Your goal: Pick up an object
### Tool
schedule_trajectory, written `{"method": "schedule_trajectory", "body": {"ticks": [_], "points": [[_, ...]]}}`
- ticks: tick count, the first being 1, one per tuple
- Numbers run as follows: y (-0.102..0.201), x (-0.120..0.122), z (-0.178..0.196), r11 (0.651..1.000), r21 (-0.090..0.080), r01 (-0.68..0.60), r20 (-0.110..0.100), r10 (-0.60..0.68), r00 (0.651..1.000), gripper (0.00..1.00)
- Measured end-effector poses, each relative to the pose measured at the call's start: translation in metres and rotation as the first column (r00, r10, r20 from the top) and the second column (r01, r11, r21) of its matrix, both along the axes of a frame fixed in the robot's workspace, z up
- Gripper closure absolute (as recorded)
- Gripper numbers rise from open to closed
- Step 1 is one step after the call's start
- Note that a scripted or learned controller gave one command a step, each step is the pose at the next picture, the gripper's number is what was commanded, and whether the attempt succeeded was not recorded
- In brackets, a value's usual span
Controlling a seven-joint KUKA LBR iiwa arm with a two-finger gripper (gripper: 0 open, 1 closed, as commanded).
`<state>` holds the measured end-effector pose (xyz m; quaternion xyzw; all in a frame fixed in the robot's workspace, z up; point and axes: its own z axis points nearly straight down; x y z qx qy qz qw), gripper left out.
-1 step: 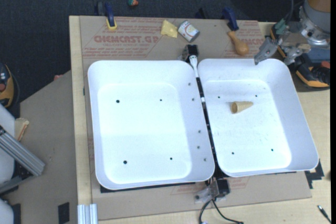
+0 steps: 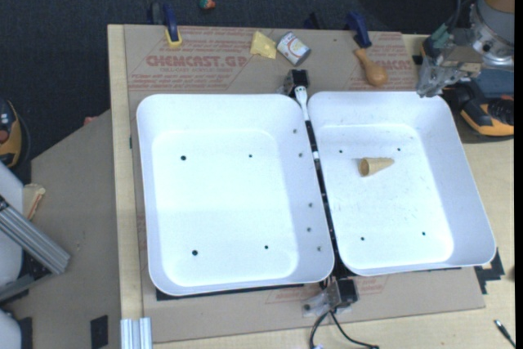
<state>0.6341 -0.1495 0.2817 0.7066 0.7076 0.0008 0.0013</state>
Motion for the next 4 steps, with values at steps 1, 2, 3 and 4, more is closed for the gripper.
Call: {"method": "schedule_trajectory", "body": {"ticks": [1,2,3,4], "points": [[-0.08,-0.051,0.049,1.0,-0.005,0.009,0.003,-0.009,1.0,1.0],[-0.076,-0.134,0.265,1.0,-0.008,0.003,0.018,-0.003,1.0,1.0],[-0.016,-0.118,0.17,1.0,0.005,-0.005,-0.011,0.005,1.0,1.0],[0.091,-0.149,0.108,1.0,0.005,-0.009,-0.011,0.009,1.0,1.0]]}}
